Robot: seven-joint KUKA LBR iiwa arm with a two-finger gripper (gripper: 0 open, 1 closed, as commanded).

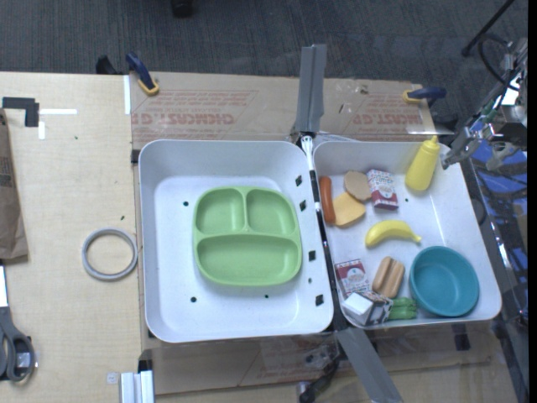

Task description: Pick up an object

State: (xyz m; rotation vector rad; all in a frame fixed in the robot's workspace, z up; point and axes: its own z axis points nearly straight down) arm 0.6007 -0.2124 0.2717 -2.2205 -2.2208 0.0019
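Note:
The right bin (470, 200) holds several toy foods. A yellow mustard bottle (422, 164) lies at its far right, with a red-and-white carton (383, 188) and a tan bread slice (357, 185) beside it. An orange cheese wedge (347, 210) and an orange sausage (326, 201) lie by the left wall. A banana (393, 232) is in the middle. Toward the front are a blue bowl (444, 280), a hot dog (388, 276), a second small carton (351, 274), a white box (364, 307) and a green item (404, 309).
A green divided plate (247, 235) sits in the left bin (159, 225). On the bench to the left lie a tape ring (110, 253), scissors (15, 351) and a brown bag (10, 200). Cables and gear (495, 124) crowd the right edge.

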